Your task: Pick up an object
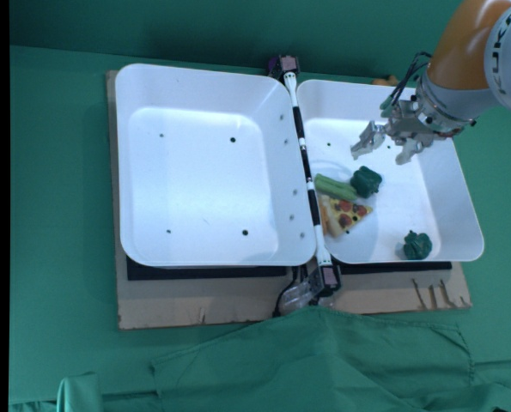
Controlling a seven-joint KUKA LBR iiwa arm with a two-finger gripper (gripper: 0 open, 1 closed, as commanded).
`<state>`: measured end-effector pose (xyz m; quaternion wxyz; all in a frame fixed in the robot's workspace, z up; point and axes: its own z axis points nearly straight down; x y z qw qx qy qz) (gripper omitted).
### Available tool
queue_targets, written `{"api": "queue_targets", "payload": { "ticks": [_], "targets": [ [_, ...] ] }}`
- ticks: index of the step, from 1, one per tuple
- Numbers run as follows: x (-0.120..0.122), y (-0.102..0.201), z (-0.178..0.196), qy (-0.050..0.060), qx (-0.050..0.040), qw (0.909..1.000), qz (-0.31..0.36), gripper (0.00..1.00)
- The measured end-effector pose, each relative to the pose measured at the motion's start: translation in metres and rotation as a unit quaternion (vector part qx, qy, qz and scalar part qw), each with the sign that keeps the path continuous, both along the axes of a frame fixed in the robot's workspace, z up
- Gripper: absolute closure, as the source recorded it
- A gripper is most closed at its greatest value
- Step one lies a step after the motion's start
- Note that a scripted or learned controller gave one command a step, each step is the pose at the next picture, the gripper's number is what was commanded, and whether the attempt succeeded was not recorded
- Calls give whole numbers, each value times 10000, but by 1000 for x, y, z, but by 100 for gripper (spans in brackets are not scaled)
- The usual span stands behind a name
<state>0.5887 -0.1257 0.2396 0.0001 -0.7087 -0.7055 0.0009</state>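
The left bin [205, 166] sits beside the right bin [448, 209]. In the right bin, near its left wall, lie a green stick [330, 186] and a pizza slice [342, 215]; a dark green pepper [366, 180] sits just right of them, another green piece [416, 245] at the near right corner. Above the pepper hangs the gripper [384, 144], jaws spread, holding nothing.

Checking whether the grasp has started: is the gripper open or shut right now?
Open. The gripper hangs over the right bin with its fingers spread apart and nothing between them, above the dark green pepper.
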Motion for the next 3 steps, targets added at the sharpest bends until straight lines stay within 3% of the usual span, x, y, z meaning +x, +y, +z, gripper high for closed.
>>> {"api": "queue_targets", "payload": {
  "ticks": [1,2,3],
  "targets": [
    [-1,-4,-56,-42,-4,10000,1,0],
    [3,-5,-54,-68,-6,10000,11,0],
    [5,-7,-40,-130,-30,9999,-9,100]
  ]
}}
